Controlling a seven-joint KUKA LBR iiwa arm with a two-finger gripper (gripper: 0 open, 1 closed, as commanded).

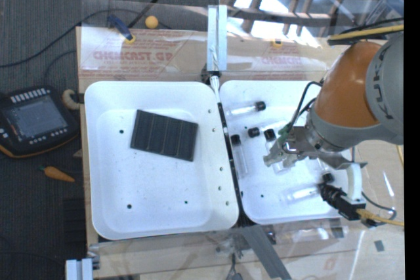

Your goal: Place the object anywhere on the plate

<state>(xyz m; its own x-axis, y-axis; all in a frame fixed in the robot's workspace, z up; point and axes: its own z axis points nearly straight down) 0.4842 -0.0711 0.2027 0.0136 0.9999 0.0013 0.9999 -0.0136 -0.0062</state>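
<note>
A dark ribbed rectangular plate (164,134) lies flat in the left bin (105,206), toward its back. Several clear tubes with black caps lie in the right bin (262,206): one at the back (247,108), one along the left wall (239,159), one near the front (298,193). Small black caps (253,133) sit near the bin's middle left. My gripper (281,155) hangs low over the middle of the right bin, just right of those caps. Nothing shows clearly between its tips.
The bins' shared wall (226,154) runs between plate and gripper. A clear screen stands behind the bins. A teach pendant (33,121) lies on the floor to the left, outside the bench.
</note>
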